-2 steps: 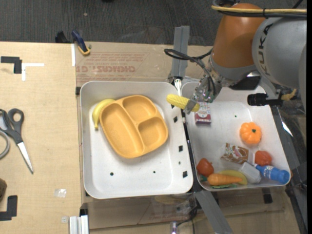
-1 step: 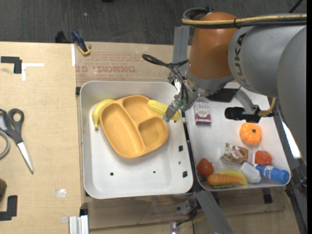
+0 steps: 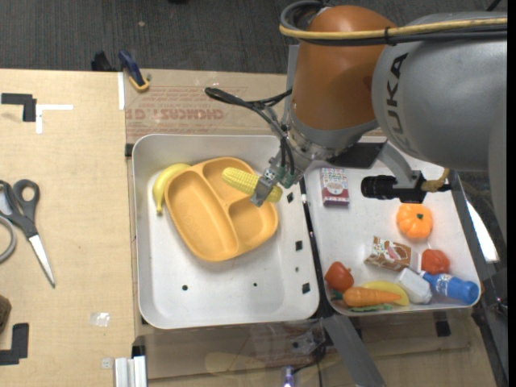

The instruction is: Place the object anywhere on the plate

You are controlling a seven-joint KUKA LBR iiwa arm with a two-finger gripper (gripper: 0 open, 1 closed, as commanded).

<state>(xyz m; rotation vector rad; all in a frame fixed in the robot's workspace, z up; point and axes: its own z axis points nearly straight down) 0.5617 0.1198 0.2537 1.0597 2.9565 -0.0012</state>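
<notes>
An orange-yellow divided plate [image 3: 214, 212] lies in the left bin [image 3: 218, 297]. A yellow corn cob [image 3: 239, 179] rests across the plate's upper right compartment, near the rim. My gripper [image 3: 268, 185] reaches down from the orange-banded wrist [image 3: 339, 63] and its fingers are shut on the cob's right end, with a bit of yellow showing past them on the right. The arm covers the strip between the two bins behind the gripper.
A banana [image 3: 164, 184] curves along the plate's left edge. The right bin [image 3: 468, 240] holds a small card box [image 3: 334, 188], an orange pumpkin [image 3: 414, 221], a carton [image 3: 389, 254], red fruit, a carrot [image 3: 372, 297] and a bottle [image 3: 442, 286]. Scissors [image 3: 28, 224] lie on the bench at far left.
</notes>
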